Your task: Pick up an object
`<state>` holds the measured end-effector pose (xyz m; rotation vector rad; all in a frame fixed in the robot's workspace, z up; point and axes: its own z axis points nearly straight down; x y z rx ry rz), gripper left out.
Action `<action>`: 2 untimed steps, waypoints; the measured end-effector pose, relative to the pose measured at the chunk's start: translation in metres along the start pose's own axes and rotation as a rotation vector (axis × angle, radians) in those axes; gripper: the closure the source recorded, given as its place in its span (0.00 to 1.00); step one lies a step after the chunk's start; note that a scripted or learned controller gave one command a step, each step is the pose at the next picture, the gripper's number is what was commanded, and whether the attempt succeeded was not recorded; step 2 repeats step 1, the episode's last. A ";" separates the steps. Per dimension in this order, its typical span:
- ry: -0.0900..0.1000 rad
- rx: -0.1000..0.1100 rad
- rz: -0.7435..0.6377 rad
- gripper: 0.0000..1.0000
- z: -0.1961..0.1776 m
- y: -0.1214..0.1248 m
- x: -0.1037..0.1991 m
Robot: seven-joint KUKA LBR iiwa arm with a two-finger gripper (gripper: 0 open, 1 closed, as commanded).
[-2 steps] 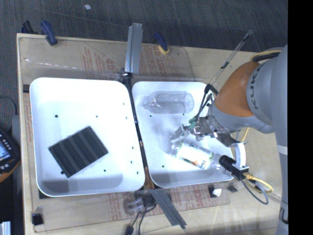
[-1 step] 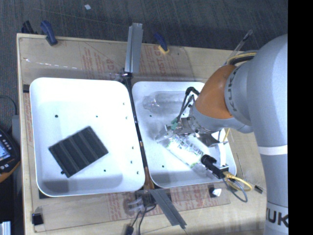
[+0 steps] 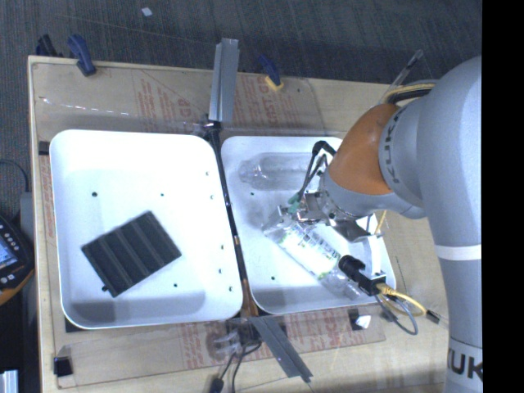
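Observation:
In the right bin (image 3: 270, 297), a clear plastic bottle (image 3: 309, 250) with a printed label lies slantwise near the middle. A second clear bottle (image 3: 274, 170) lies near the far wall. My gripper (image 3: 298, 211) is low in this bin, right at the upper end of the labelled bottle, and the wrist and orange band (image 3: 364, 158) hide what is beneath them. A black ribbed slab (image 3: 131, 252) lies flat in the left bin (image 3: 123, 150), far from the gripper.
A metal divider bar (image 3: 223, 80) runs between the bins at the back. Blue clamps (image 3: 80, 53) grip the bench's far edge. The grey arm (image 3: 446, 178) covers the right bin's right side.

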<state>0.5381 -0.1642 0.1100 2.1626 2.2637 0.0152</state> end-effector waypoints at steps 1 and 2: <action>0.003 0.014 -0.169 1.00 -0.153 -0.050 0.098; 0.003 0.014 -0.169 1.00 -0.153 -0.050 0.098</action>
